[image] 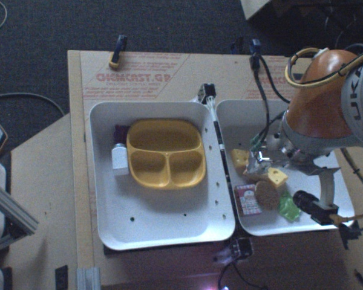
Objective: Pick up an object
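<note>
Arm's tool [261, 157] hangs over the cheese [277, 176] pile at the right bin's [242, 116] 9 o'clock, probably lining up a grab, grip unclear.

Left bin [103, 210] has a yellow divided plate [166, 153] with a small white bottle [120, 159] right beside it. Over in the right bin [245, 221], the gripper [258, 156] sits low over a cluster: yellow cheese wedges [277, 176], a brown round thing [267, 194], a red-and-white packet [248, 199] and a green piece [288, 208].
</note>
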Robot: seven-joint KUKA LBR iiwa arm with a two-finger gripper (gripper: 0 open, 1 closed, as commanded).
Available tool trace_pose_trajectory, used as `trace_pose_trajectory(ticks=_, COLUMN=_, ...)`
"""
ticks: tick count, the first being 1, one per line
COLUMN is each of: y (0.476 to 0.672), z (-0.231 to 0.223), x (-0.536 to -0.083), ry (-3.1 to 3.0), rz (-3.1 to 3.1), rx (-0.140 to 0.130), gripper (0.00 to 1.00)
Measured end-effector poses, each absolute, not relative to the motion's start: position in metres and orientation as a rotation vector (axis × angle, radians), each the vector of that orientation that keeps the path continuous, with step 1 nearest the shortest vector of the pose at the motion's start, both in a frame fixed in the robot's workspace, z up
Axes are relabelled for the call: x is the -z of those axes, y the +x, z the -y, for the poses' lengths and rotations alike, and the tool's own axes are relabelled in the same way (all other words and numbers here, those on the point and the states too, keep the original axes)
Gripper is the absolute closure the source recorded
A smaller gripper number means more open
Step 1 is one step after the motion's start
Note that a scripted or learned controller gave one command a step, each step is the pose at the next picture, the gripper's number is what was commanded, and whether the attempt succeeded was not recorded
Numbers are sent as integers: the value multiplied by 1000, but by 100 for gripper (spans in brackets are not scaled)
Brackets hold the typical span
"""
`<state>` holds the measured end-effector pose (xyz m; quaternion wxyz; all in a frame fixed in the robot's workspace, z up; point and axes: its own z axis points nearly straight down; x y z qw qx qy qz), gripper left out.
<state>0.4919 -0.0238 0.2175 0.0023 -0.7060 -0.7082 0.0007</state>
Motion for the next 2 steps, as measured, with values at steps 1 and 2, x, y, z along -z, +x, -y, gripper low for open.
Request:
trace_pose_trajectory(ticks=1, y=492, z=17, x=-235, ry=-2221, rz=2225, rx=4, gripper=100)
trace_pose_trajectory(ticks=2, y=494, z=14, x=-233, ry=-2221, rz=2224, rx=2, gripper=100)
